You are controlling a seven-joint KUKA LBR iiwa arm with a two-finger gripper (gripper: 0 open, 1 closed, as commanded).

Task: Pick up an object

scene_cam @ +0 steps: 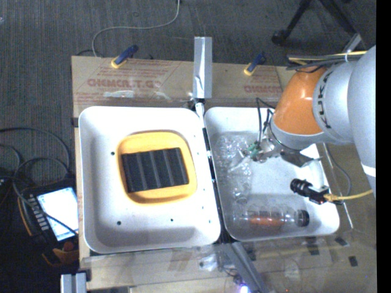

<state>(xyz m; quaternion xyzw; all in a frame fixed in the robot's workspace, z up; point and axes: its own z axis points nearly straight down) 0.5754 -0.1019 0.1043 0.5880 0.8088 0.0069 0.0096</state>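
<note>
While the grey arm with its orange band (299, 105) hangs low over the right-hand shallow white bin (330, 224), the step in hand looks like a descent onto one of the clear plastic items there, and whether the gripper (261, 150) is released or clenched cannot be told, since the wrist hides it from above.

To do this well, I judge the tool should settle squarely over one item, not the seam between two. It should close across a narrow part, because thin clear plastic will likely buckle and slip under a skewed pinch.

A crumpled transparent plastic bottle (234, 159) lies in the left half of that bin, just beside the gripper and close to the wall shared with the other bin; it looks glassy, creased and light. A second clear plastic bottle with an orange-red patch inside (270, 218) lies on its side along the bin's near wall, well apart from the gripper.

In the left-hand white bin (98, 212) rests a yellow rounded tray with a dark ribbed insert (156, 167).
</note>
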